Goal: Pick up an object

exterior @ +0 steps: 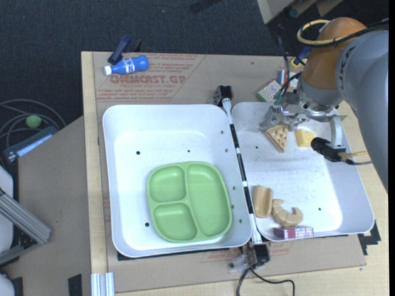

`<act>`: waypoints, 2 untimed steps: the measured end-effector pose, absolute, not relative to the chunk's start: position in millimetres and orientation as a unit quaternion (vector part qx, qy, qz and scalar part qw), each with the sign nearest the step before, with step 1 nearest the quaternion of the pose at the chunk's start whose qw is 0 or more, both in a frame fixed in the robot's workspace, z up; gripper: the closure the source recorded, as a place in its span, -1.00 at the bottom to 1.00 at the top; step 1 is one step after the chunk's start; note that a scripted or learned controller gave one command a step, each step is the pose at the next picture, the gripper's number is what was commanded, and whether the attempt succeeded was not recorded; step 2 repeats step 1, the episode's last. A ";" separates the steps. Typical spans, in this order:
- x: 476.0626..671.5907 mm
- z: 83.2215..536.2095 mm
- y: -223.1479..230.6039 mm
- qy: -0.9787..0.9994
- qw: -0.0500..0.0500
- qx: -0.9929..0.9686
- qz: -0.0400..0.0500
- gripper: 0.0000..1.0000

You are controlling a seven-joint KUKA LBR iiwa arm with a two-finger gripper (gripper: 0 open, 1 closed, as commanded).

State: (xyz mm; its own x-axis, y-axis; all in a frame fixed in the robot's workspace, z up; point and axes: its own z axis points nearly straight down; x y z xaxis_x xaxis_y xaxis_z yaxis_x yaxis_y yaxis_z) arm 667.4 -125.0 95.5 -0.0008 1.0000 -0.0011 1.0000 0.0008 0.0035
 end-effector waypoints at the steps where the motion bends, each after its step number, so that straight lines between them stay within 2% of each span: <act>1: 596.0 185.3 -53.0 0.708 -0.001 0.706 0.000 1.00; 2: 596.0 185.3 -53.0 0.708 -0.001 0.706 0.000 1.00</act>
